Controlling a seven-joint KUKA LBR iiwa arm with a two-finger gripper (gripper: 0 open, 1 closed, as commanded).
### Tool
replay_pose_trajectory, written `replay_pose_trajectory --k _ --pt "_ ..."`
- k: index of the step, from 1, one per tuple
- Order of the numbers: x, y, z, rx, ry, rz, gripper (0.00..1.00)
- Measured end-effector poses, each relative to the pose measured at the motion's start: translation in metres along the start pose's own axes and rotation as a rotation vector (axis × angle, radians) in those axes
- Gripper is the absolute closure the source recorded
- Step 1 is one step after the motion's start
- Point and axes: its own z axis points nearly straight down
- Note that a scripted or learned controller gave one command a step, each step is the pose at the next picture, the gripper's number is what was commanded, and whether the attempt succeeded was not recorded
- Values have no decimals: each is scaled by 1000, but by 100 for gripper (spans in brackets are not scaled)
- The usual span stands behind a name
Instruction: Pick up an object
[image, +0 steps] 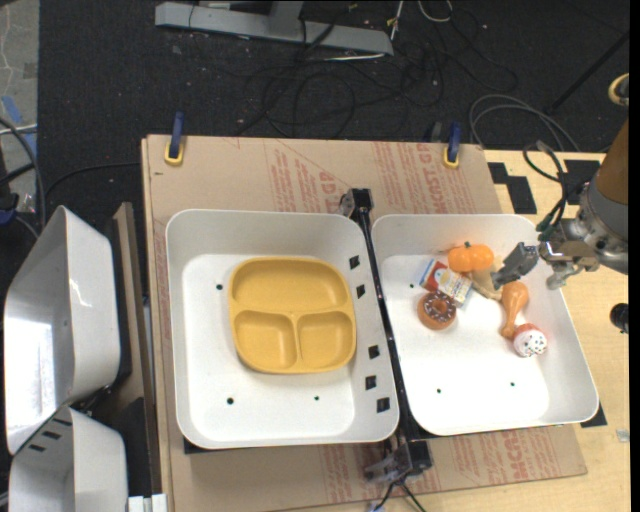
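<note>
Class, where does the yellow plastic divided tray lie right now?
In the camera view, the yellow plastic divided tray lies flat in the left white bin, near its middle, beside the black divider between the bins.

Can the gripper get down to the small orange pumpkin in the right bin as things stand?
Probably yes. The gripper hovers just right of the pumpkin, whose top is uncovered; a packet touches its lower left side.
</note>
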Motion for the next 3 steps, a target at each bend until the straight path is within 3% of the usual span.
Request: replay_pose_trajectory --k 1,3 --pt "1 2 -7 -12 -3 -3 0" --pt "11 6 84 -8 -1 -3 0"
